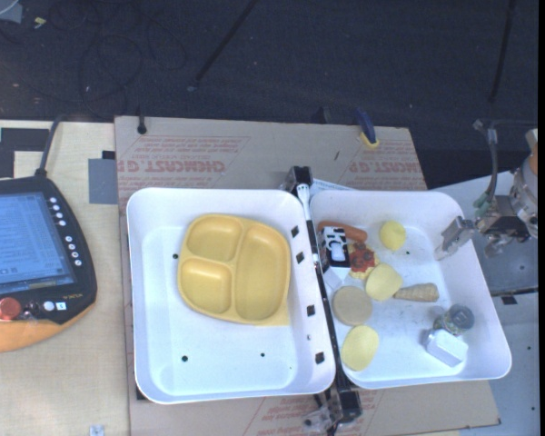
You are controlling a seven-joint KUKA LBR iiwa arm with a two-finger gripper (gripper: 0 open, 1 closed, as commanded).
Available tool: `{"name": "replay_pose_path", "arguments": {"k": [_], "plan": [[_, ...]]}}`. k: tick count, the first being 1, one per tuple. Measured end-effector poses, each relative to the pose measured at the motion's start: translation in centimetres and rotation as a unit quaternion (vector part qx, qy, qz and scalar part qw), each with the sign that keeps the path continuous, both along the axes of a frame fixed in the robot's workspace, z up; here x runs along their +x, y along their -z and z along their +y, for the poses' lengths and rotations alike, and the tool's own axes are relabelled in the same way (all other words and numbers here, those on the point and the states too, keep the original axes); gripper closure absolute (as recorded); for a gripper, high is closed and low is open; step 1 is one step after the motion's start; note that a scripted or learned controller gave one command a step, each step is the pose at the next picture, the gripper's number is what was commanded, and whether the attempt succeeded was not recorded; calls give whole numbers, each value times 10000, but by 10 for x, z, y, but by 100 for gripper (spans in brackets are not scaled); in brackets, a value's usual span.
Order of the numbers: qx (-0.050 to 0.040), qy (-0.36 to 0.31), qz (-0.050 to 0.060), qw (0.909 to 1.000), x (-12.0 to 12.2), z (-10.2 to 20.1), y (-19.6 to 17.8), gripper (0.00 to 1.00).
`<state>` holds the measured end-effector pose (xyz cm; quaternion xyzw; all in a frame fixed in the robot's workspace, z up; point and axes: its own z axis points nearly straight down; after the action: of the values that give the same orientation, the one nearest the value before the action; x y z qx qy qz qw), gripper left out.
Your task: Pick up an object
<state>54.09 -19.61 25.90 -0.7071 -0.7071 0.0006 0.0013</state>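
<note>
Ten or so loose candidates for the pick, all lying in the right bin [490,357] and none lifted yet: toward the far side a small yellow ball [392,235]; nearer the divider a red-orange piece [347,233], a black-and-white item [334,247] and a small red-and-yellow lump [362,261]; mid-bin a second yellow fruit [383,282], touching or just beside a tan cone [418,292]; just beside that fruit, toward the divider, a flat tan disc [351,305]; toward the near rim a yellow-green fruit [360,347], a grey round thing [458,317] and a white block [444,347]. Judged from this: task at its opening, approach barely begun, grasp and lift both left to do. End effector [466,231] at the right bin's far right edge, level with the yellow ball but apart from it, reaching in from the right on the arm [530,184]; nothing visible in its grip; spread or pressed together, cannot tell at this size and angle. Closest candidates by eye: yellow ball and tan cone. Further out, left bin [154,334] bearing a yellow divided plate [234,267], well apart from the end effector. Both bins on a cardboard sheet [254,148] over the table [82,371], with a control tablet [27,248] at the left.
</note>
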Motion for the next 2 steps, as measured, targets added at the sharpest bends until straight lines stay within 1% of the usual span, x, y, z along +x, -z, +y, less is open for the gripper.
{"name": "replay_pose_path", "arguments": {"k": [1, 2], "plan": [[20, -15, 50, 10000, 12, 15, 132, 0], [-15, -21, -41, 10000, 101, 20, 172, 0]]}}
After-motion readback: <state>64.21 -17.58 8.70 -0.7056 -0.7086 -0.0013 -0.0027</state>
